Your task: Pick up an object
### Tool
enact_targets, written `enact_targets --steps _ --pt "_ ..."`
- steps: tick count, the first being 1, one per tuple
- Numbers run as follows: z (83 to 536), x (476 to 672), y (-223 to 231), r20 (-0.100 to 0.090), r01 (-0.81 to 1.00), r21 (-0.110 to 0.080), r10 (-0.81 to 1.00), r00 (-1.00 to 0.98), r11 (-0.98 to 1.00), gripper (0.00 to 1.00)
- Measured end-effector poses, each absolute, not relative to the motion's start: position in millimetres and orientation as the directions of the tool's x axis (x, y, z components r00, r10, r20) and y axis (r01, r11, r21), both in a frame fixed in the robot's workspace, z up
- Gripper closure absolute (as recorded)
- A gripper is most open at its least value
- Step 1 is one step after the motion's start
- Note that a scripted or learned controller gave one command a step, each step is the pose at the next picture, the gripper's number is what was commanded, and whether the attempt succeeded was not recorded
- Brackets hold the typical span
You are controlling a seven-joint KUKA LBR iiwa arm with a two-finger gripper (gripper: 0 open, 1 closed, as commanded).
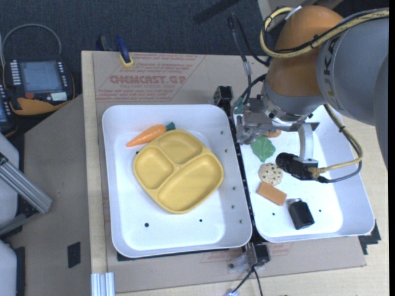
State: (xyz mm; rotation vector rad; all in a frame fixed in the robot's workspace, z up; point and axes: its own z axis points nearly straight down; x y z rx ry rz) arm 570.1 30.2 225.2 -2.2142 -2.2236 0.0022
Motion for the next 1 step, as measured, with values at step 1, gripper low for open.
enact_targets --steps 1 --pt "218.4 569.4 84.1 0.001 1.0 -0.003 1.0 -0.005 0.005 1.0"
